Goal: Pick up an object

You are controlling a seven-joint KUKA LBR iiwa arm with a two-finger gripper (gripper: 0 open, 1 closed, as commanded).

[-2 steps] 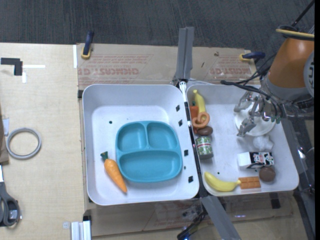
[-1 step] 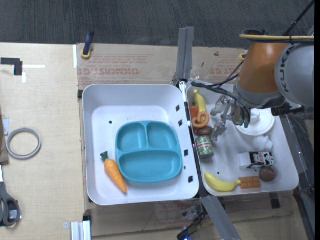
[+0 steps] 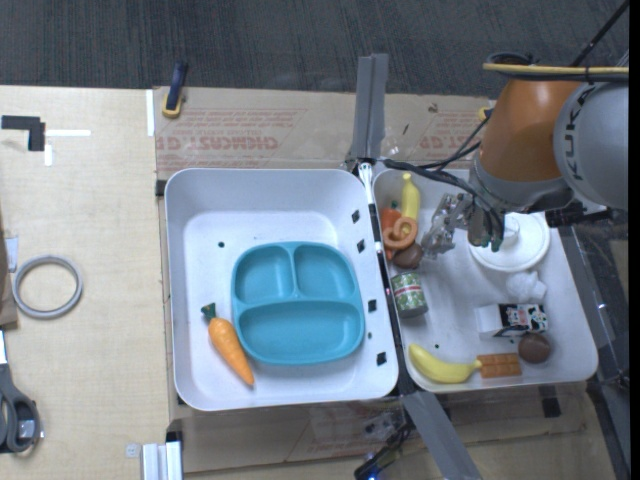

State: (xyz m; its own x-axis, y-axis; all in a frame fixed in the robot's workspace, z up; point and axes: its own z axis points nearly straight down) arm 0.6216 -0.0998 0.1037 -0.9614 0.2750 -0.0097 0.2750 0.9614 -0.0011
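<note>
Reaching in from the right over the right bin (image 3: 570,363): grey arm (image 3: 600,143) with orange band (image 3: 530,128), bent down toward the bin's upper middle. Gripper (image 3: 440,230) hanging low near the bin's left wall, metal fingers pointing down and left, spread apart with nothing between them.

Just left of the fingertips, against the divider: orange pepper slice (image 3: 399,230), a slim yellow pepper (image 3: 410,198) above it, a brown round item (image 3: 408,257) below. Further down the left wall, small green can (image 3: 408,295), lying tilted. Along the bin's near edge, banana (image 3: 442,367), touching a tan cracker-like block (image 3: 499,366). At the near right corner, brown ball (image 3: 535,347) beside a small white printed box (image 3: 518,317). White cup or bowl (image 3: 512,243) under the wrist, partly hidden by the arm.

In the left bin (image 3: 185,268): blue divided plate (image 3: 297,303) at centre, carrot (image 3: 229,345) angled beside its lower left corner, just touching or nearly so.

On the bench's left edge: grey tape ring (image 3: 44,286), scissors (image 3: 18,418) toward the near corner.
</note>
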